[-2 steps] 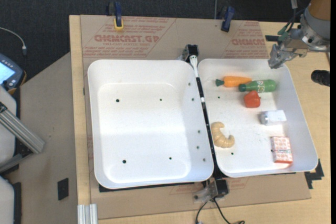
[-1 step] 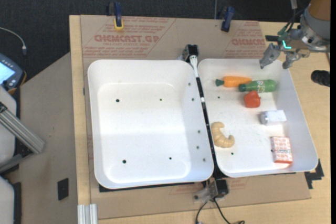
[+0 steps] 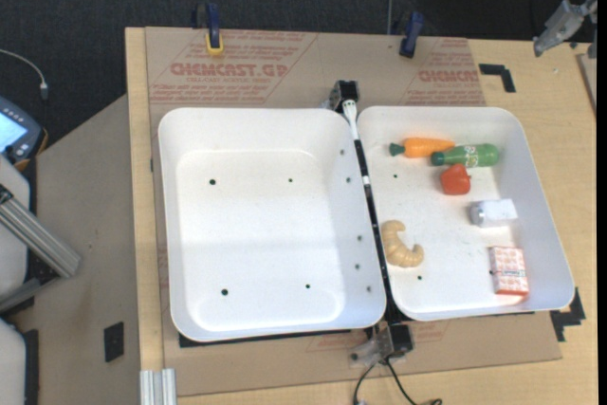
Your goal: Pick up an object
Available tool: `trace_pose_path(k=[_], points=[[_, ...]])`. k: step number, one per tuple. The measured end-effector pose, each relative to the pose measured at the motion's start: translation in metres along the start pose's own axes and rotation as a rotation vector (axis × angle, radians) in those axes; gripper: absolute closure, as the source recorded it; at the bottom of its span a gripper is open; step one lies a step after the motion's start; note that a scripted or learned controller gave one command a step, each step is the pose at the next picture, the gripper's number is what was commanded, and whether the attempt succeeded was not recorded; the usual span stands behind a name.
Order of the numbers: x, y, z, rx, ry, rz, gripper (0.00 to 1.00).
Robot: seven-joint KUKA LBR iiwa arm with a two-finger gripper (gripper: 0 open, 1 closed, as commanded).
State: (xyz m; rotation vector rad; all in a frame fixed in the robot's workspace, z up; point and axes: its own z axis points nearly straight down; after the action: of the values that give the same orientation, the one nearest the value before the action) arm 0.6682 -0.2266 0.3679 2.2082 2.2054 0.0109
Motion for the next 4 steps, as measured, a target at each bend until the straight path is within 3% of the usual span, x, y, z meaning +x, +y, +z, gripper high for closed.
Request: trace_pose_path(k=[1, 2, 3, 4], points=[[0.002, 0.000, -0.180, -0.002, 0.001, -0.004, 0.00], [0.002, 0.001, -0.180, 0.012, 0.004, -0.004, 1.00], [0.066, -0.038, -0.066, 0.032, 0.014, -0.006, 1.00], [0.012, -0.025, -0.096, 0.013, 0.005, 0.002, 1.00]])
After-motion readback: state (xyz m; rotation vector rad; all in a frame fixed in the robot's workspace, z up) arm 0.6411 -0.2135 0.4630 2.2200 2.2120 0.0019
